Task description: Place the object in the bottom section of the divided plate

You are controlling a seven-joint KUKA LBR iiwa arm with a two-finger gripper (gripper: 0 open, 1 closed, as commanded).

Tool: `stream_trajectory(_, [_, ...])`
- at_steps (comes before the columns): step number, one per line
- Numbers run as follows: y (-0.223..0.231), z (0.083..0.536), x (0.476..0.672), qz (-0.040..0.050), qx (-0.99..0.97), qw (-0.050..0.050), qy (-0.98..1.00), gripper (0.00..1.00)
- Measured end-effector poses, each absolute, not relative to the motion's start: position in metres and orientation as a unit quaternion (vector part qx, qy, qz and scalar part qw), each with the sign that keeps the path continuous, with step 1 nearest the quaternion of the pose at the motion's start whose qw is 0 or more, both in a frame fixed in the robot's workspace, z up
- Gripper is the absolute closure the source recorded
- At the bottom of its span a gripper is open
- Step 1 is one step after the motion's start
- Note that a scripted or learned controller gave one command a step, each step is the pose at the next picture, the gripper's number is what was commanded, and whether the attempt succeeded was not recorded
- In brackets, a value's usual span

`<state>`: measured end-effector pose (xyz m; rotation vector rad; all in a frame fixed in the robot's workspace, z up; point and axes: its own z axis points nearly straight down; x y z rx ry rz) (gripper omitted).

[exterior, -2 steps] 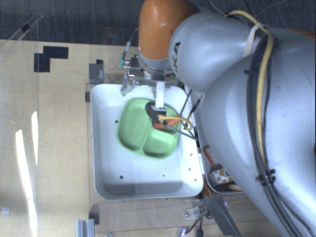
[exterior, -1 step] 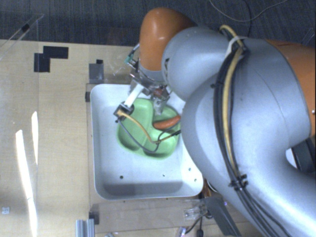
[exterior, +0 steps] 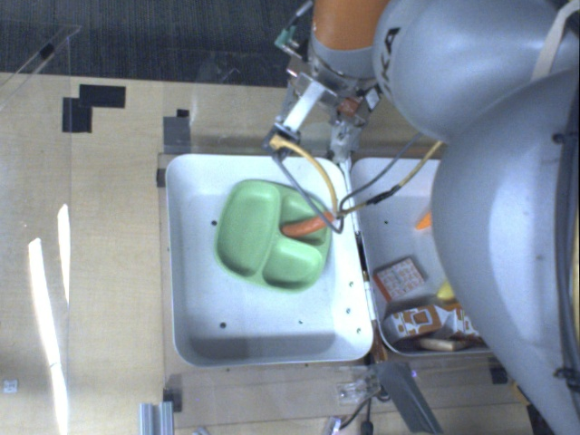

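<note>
A light green divided plate (exterior: 249, 229) lies in the left white bin (exterior: 195, 306), with one large section on its left and two smaller ones on its right. An orange sausage-shaped object (exterior: 304, 227) lies on the plate's right side, about on the ridge between the two smaller sections. My gripper (exterior: 336, 141) hangs above the far rim of the left bin, up and to the right of the plate and apart from the orange object. Nothing shows in its grasp.
The right bin (exterior: 385, 208) holds a small orange piece (exterior: 423, 220), a patterned card (exterior: 400, 277), a yellow item (exterior: 445, 290) and brown-and-white packets (exterior: 426, 320). The grey arm covers much of that bin. A yellow cable loops over the plate's far right edge.
</note>
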<state>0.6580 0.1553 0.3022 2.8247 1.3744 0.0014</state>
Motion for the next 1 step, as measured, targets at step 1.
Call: stream_trajectory(1, [0.1556,0.3019,0.6578,0.0003,0.899,0.000,0.438,0.00])
